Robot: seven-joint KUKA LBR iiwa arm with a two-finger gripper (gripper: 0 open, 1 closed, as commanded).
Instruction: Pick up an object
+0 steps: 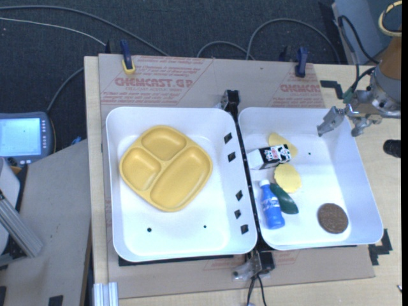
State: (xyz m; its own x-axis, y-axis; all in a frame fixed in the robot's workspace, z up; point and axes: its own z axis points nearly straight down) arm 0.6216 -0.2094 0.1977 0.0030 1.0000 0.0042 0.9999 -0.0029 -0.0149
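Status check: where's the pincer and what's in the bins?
Pincer open, holding nothing, over right bin's upper right rim. Blue bottle, brown disc, small carton untouched in that bin. Yellow plate in left bin. Nothing blocking.

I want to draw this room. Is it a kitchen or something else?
Probably a robot lab, not a kitchen: a robot arm's tool hangs over two white bins, cables trail across the floor, and clamps hold the board.
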